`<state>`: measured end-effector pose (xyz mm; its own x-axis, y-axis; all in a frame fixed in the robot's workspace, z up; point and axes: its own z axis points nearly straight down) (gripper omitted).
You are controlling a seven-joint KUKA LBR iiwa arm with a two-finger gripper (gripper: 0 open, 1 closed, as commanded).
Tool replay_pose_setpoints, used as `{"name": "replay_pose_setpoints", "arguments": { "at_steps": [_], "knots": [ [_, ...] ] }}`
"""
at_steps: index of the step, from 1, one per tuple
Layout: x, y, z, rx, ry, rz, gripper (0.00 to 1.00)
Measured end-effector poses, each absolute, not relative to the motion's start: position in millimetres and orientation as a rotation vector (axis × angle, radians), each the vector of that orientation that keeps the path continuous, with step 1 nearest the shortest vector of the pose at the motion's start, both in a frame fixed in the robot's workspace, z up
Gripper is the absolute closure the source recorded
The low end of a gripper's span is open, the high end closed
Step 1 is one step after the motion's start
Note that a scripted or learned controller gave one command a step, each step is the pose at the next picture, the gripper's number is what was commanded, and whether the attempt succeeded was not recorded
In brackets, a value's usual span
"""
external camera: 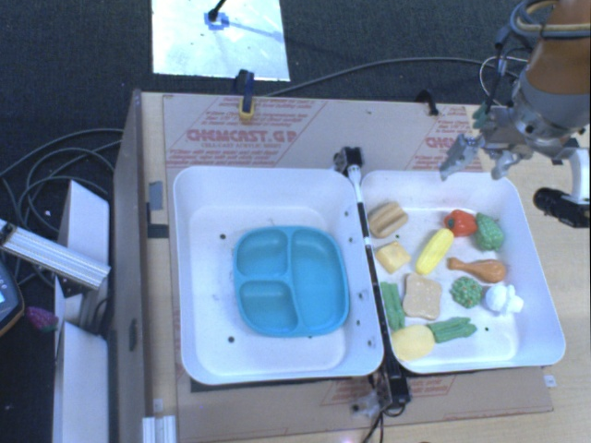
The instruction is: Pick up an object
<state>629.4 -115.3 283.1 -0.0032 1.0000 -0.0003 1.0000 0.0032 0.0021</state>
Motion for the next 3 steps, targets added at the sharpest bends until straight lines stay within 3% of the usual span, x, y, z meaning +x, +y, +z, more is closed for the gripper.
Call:
{"name": "replay_pose_setpoints", "arguments": {
  "at_steps": [1, 2, 3],
  "knots": [
    [605.7, -125.5, 139.9, 2.221, 2.224, -0.002, 0.00],
    [581.8, -149.6, 84.0, 2.220, 2.222, 0.000, 0.00],
    [583.1, -149.5, 95.1, 2.218, 2.221, 0.003, 1.00]
  ]
}}
